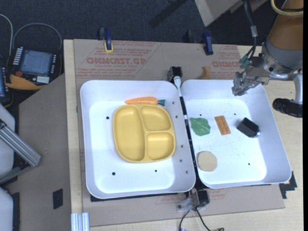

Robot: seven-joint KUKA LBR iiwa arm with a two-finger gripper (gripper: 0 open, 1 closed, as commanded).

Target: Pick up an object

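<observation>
Above the right bin's [269, 174] far edge the gripper [239, 89] hovered, how far open I cannot tell, well apart from the black block [248, 127], which could skid aside on contact

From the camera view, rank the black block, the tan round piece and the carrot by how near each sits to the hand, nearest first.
Measured from the hand, above the right bin's far right part:
1. black block, right bin, right side, just below the hand.
2. tan round piece, right bin, near left part.
3. carrot, left bin, beyond the yellow plate.
</observation>
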